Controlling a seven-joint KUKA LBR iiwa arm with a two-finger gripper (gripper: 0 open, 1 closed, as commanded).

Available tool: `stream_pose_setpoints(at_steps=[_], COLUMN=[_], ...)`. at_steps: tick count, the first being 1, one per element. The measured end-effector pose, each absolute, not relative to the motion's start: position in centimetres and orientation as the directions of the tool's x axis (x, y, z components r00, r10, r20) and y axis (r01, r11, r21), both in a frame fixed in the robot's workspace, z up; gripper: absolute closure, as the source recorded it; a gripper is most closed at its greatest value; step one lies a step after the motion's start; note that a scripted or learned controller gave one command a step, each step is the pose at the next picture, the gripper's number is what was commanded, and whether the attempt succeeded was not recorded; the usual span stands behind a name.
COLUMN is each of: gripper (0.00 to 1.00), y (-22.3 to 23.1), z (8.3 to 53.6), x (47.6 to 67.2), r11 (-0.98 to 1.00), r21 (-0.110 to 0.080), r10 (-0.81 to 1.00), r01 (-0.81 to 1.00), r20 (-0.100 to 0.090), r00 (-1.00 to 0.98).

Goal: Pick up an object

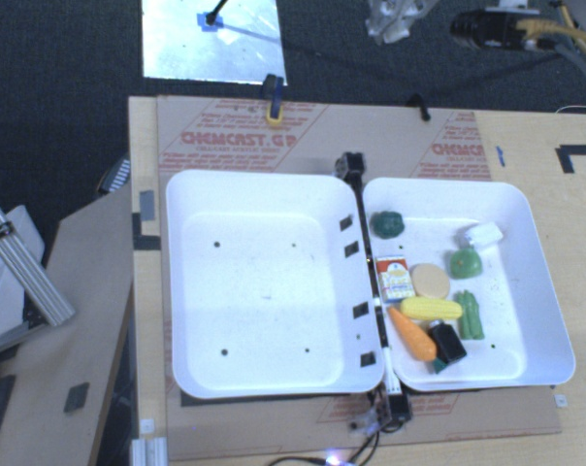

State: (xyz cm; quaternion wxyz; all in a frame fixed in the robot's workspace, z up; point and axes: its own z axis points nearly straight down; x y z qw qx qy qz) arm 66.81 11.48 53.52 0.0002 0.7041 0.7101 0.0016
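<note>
Your gripper (398,13) is hanging at the top edge, well above and behind the bins, touching nothing; you cannot tell how it is set. The right bin (540,289) is holding a dark green piece (387,224), a white piece (481,233), a light green piece (465,262), an orange-and-white box (395,279), a tan disc (430,280), a yellow corn (431,309), a green pod (471,316), a carrot (412,334) and a black block (447,343).
</note>
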Motion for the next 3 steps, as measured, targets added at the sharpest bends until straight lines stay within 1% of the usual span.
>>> stream_pose_setpoints(at_steps=[1,2,3], gripper=[1.00,1.00,1.00], y=[3.0,3.9,9.1], z=[48.8,53.9,53.5], x=[66.8,64.4,64.0], r11=[-0.006,0.005,0.009], r21=[-0.002,0.008,0.003], r10=[1.000,1.000,1.000], r01=[1.000,1.000,1.000], r20=[-0.003,0.001,0.002], r00=[0.006,-0.005,-0.009])
